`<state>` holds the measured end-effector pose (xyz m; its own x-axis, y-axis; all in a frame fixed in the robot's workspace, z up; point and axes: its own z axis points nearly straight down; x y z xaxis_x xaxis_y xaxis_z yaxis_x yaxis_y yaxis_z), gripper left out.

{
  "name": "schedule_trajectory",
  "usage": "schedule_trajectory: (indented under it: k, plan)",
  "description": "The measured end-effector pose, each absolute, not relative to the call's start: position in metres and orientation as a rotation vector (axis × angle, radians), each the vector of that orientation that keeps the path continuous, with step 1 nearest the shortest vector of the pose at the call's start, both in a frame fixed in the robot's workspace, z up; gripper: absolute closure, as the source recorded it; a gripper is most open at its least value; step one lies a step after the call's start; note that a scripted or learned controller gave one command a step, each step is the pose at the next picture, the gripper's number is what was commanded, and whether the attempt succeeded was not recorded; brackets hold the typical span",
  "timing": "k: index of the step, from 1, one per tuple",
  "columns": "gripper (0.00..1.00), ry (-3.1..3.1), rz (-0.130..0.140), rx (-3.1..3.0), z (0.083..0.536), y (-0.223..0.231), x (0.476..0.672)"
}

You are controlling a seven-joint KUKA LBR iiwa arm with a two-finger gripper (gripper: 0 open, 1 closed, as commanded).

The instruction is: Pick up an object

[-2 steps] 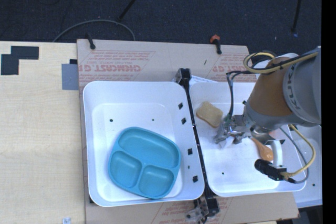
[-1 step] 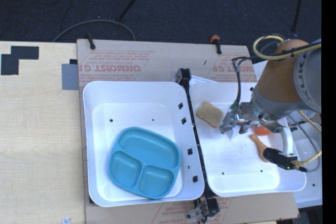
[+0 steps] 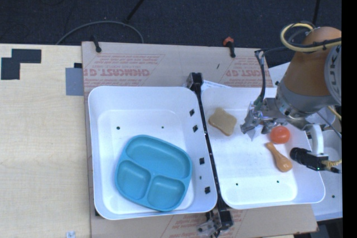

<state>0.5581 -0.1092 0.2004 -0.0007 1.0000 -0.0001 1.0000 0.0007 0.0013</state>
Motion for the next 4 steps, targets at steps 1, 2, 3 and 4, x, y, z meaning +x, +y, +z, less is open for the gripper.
schedule_trajectory:
  k: [1,2,3,4]
  plan:
    - [1.0,2.221,0.001,2.22,0.243,-0.113,0.559]
    - [1.0,2.223,0.0,2.219,0.269,-0.114,0.559]
    - [1.0,2.229,-0.003,2.221,0.254,-0.07,0.559]
    - [1.0,2.228,-0.002,2.22,0.256,-0.022,0.561]
